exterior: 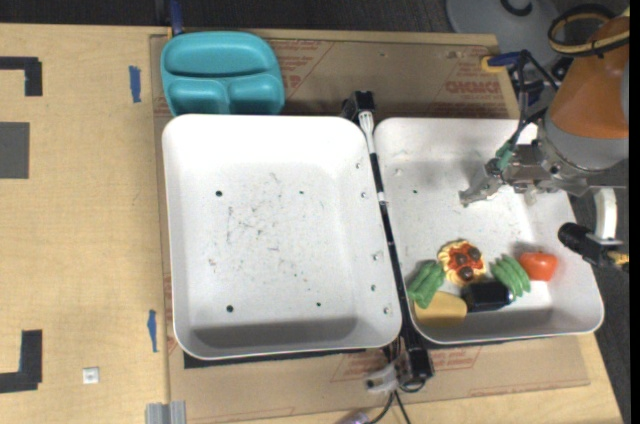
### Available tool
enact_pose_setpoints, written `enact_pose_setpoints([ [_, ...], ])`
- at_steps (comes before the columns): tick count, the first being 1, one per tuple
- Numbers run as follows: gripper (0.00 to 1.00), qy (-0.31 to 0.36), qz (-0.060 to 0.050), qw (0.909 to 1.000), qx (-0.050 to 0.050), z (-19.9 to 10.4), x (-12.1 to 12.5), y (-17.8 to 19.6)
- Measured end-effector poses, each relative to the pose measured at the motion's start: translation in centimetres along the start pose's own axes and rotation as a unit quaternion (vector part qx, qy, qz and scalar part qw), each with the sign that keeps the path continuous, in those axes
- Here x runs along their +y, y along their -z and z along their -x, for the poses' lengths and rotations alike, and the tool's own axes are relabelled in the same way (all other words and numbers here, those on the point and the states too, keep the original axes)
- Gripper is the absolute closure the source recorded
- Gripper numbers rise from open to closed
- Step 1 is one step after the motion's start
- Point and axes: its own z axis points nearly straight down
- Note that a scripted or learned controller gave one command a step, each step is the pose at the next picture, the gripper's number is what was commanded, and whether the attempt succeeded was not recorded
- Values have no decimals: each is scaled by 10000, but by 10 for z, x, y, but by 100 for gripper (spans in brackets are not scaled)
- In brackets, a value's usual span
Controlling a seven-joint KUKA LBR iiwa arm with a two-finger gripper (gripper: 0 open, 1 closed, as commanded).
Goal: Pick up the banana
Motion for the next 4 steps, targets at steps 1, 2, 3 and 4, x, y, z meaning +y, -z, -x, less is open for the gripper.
enact_pose_setpoints([
  [1, 0, 1382, 6, 9904, 4, -48, -73, -66],
  [2, 0, 343, 16, 9994, -2, -45, -43, -66],
  [3, 100, 342, 37, 9994, -3, -46, -42, -56],
  [4, 100, 340, 48, 9994, -8, -46, -41, -46],
])
